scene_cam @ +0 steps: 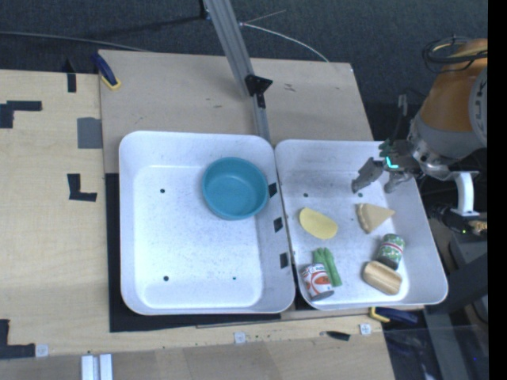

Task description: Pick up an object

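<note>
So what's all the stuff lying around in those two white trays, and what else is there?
bins: 2, white, side by side on the bench
bowl: 1, blue, left bin, upper right
yellow piece: 1, right bin, middle
wedge: 1, tan, right bin
green sticks: 1 bundle, right bin
red can: 1, right bin, front
green can: 1, right bin
bread roll: 1, brown, right bin, front right
gripper: 1, grey, open above right bin, holding nothing
</note>
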Tool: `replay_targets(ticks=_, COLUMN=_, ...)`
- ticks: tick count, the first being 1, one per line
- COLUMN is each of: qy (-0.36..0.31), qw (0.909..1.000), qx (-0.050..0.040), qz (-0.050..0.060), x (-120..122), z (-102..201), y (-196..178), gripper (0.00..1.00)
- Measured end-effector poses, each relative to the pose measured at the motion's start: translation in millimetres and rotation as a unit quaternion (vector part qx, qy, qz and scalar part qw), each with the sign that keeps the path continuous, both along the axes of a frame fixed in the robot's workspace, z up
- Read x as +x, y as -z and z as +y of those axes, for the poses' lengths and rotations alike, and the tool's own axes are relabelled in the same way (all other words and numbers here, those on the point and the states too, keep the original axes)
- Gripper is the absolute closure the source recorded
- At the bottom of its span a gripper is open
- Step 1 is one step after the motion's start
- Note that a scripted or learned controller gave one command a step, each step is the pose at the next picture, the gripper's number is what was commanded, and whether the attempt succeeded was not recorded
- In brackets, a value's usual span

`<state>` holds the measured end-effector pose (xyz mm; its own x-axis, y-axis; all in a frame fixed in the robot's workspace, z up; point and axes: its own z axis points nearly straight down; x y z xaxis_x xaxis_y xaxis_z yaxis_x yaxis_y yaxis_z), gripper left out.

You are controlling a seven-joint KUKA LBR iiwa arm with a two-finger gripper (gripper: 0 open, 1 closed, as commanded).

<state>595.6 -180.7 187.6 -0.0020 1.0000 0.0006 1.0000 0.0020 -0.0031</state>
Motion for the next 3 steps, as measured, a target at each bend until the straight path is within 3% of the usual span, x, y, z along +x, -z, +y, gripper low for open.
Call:
replay_targets(ticks=1, qy=0.0, qw=1.0, qx=-0.0002, qz=-0.001, x=0.4, z=0.0, y=-0.6, gripper=0.0)
replay_targets(ticks=2, qy=0.0, qw=1.0, qx=0.0001, qz=0.002, x=4.9, z=6.7, y=60.6, gripper=0.0)
replay_targets(ticks=3, qy=0.0, qw=0.9999, qx=-0.0074, qz=-0.013, x=11.2, z=3.4, y=91.2, gripper=0.0)
